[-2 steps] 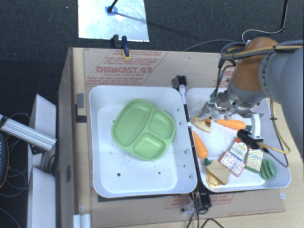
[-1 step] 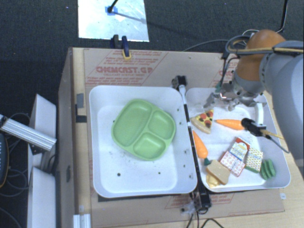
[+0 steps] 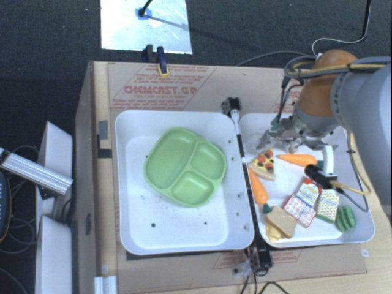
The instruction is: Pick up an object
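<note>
The left bin [image 3: 131,225] has open floor along its near and left sides; a green divided plate [image 3: 185,166] takes its middle. The right bin [image 3: 361,228] is crowded: pizza slice [image 3: 264,164], two carrots [image 3: 297,159], cards [image 3: 304,202] and bread [image 3: 280,222] lie close together, and the arm [image 3: 343,94] covers its far right corner.

A green divided plate [image 3: 185,166] lies in the left white bin [image 3: 138,225]. Both bins sit on a cardboard sheet printed in red [image 3: 160,84] covering the counter. A blue-and-yellow clamp [image 3: 160,60] grips its far edge.
</note>
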Tool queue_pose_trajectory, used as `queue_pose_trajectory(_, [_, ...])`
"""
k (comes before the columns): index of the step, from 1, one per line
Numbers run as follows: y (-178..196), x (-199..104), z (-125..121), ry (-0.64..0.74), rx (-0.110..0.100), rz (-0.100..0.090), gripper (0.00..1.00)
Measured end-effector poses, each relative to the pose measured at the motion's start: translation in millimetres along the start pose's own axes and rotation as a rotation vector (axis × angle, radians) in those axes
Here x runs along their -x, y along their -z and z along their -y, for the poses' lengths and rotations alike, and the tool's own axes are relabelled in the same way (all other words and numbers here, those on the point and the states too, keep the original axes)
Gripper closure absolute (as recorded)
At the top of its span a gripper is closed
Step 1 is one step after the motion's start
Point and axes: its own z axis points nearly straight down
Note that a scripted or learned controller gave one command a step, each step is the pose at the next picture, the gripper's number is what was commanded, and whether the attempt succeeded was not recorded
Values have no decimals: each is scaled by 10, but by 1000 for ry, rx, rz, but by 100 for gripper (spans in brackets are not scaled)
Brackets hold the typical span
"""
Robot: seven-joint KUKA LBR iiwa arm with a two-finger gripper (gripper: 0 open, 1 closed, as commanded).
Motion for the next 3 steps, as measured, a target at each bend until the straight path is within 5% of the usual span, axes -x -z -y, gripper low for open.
queue_pose_trajectory(1, [-2,170,-306,2,1,0,0])
queue_pose_trajectory(2, [1,-27,-58,2,0,0,0])
queue_pose_trajectory(3, [5,239,-308,-1,2,1,0])
